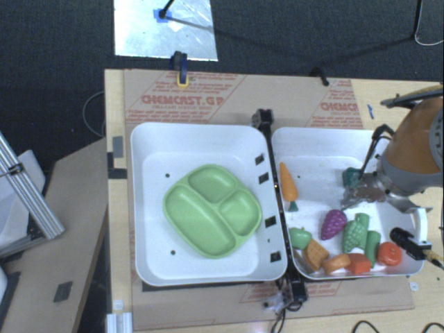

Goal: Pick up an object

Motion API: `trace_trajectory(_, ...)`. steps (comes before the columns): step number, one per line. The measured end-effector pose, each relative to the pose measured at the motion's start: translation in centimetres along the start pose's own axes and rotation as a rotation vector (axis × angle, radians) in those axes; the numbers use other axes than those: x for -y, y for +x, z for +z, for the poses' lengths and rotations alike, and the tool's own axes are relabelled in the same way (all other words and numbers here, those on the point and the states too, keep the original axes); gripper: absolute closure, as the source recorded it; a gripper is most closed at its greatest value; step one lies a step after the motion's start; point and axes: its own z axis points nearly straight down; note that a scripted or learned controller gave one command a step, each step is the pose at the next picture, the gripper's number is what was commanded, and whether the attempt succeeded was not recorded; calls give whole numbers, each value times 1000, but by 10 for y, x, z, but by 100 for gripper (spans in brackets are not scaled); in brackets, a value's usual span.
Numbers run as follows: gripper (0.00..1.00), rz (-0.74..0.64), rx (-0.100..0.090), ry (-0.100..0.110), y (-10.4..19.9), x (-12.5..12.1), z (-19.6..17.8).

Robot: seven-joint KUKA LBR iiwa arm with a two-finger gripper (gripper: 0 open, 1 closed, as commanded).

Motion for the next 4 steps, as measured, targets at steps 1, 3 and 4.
trace_trajectory(1, 100, -4, 1, -4, 5, -11, -57)
trace_trajectory(3, 100, -4, 0, 0, 10, -23, -130)
trace_trajectory(4, 100, -8, -2, -2, 53, -56, -141)
